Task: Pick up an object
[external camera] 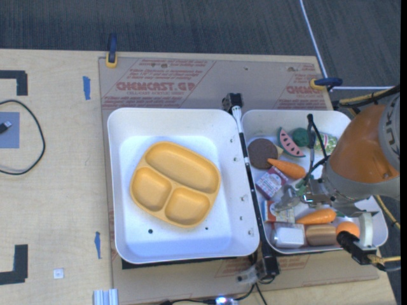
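The right bin holds a heap of toy food. In it lie a brown disc, a watermelon slice, an orange carrot, a pink packet, an orange sausage shape, a brown block and a white block. My gripper is low in the middle of this bin, over the pink packet and just below the carrot. The heap around it is cluttered, and I see nothing clearly held.
The left bin holds a yellow divided plate. A black rail runs between the bins. The arm's orange band covers the right bin's right side. Green leafy toys lie at the bin's back.
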